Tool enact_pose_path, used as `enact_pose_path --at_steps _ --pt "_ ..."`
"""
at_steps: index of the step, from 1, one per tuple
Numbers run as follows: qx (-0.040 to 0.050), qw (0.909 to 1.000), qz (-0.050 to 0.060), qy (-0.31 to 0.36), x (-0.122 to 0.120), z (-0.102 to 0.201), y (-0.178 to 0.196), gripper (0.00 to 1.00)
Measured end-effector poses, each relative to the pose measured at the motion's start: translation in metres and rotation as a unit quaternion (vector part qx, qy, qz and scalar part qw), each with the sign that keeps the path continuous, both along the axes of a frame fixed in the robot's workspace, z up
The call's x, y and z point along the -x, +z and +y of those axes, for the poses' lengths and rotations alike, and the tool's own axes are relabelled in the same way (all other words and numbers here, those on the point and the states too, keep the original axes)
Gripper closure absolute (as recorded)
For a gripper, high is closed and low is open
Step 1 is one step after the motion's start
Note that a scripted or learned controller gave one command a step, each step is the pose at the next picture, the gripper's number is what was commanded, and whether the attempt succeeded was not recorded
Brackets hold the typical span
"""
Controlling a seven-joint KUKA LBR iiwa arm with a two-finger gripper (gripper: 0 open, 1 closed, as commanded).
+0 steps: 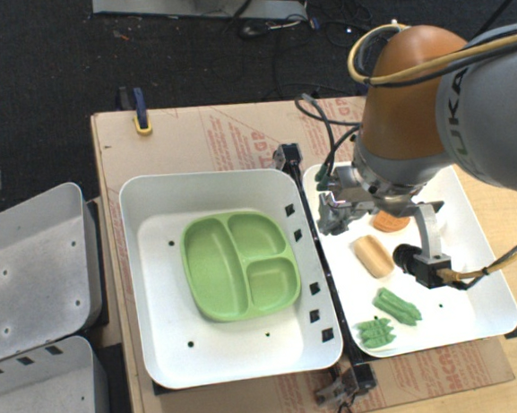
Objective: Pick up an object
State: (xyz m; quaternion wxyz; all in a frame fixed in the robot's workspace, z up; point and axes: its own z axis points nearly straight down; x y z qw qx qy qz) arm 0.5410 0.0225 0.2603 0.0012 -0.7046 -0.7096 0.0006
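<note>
**Gripper over right bin, nothing seen in its grasp**

Surface and room: A bench covered with a cardboard sheet stands on a dark floor strewn with cables. A yellow clamp sits at the sheet's far left corner. Two white bins lie side by side on the sheet, joined along a black strip with clips. Two white trays lie off the bench to the left.

Task item and gripper: The gripper hangs over the far left part of the right bin, close to the dividing wall. Whether it is released or clenched cannot be told; no item is seen in its grasp. A tan roll lies on the bin floor just beside the gripper, towards the near side and slightly right.

Surroundings: An orange piece lies near the roll, partly hidden under the wrist. A green pod and a second green pod lie close together nearer the front rim, apart from the roll. The left bin holds a green divided plate, flat, near its middle.
</note>
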Motion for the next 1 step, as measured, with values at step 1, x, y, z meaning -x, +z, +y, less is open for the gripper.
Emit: enact_pose_path --at_steps 1 --pt "0.0 1.0 -0.001 0.0 -0.0075 0.0447 -0.0104 1.0"
